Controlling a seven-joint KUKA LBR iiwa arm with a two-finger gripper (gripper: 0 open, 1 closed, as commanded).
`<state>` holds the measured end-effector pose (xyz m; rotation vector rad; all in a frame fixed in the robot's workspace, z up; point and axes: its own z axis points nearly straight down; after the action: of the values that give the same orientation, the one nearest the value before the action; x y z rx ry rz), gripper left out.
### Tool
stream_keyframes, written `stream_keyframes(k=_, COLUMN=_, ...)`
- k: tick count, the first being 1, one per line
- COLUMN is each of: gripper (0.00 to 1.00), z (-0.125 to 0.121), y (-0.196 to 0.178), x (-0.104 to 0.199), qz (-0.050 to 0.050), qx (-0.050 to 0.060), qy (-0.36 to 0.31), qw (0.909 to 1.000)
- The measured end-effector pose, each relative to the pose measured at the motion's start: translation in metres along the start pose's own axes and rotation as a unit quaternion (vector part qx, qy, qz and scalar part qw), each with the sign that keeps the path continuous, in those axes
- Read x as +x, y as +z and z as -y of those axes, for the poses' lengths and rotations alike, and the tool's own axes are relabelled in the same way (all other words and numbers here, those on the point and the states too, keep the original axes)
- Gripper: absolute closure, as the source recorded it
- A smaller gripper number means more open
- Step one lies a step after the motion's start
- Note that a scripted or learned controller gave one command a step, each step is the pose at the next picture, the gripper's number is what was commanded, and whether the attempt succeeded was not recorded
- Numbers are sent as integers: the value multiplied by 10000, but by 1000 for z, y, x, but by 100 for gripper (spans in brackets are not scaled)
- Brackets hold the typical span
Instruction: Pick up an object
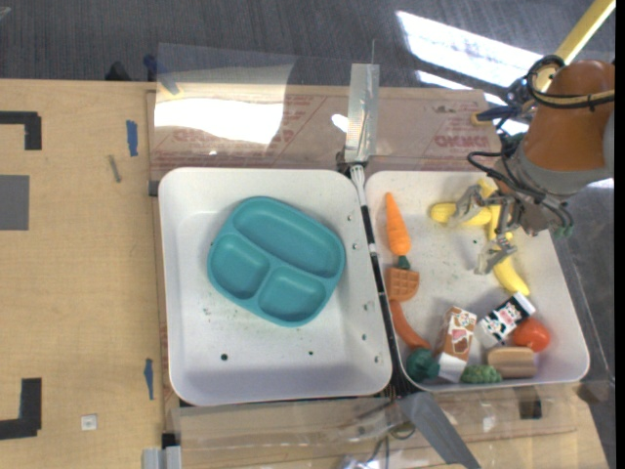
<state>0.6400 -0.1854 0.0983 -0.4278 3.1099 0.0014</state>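
The grey-and-orange arm's gripper [500,231] hangs over the right white bin [571,301], just above a yellow toy banana [509,274]; its fingers' state I cannot tell.

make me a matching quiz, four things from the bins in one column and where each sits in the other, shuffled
Things:
1. teal plate
2. carrot
3. tomato
4. broccoli

Places:
A. right bin, upper left, beside the divider
B. right bin, at the near edge, by the brown sausage
C. middle of the left bin
D. right bin, near right corner, beside the milk carton

Pairs: 1-C, 2-A, 3-D, 4-B
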Motion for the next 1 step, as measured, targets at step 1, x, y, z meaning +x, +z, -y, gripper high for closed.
stream_keyframes(k=1, gripper=100, z=0, y=-14, x=-5, qz=90, qx=35, qy=1, qw=10000)
